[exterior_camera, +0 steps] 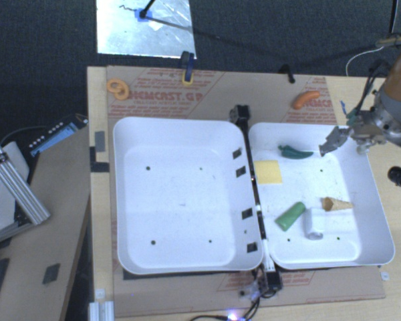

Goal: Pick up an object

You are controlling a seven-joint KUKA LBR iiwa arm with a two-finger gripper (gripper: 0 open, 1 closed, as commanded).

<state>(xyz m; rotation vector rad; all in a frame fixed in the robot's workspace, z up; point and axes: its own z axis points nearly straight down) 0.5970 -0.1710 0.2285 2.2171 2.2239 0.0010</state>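
The right bin (371, 199) holds several small objects. A dark green pepper (295, 152) lies near its far side, with a yellow square block (268, 172) just left of and below it. Nearer the front are a green cylinder (290, 216), a small grey cylinder (312, 224) and an ice-cream cone (336, 204). My gripper (346, 144) hangs over the bin's far right corner, to the right of the pepper. It is open and there is nothing between its fingers.
The left bin (180, 192) sits beside the right one, with a black divider (250, 179) between them. On the board behind the bins are a pretzel (118, 89), an orange sausage (305, 99) and a blue-yellow clamp (187, 69).
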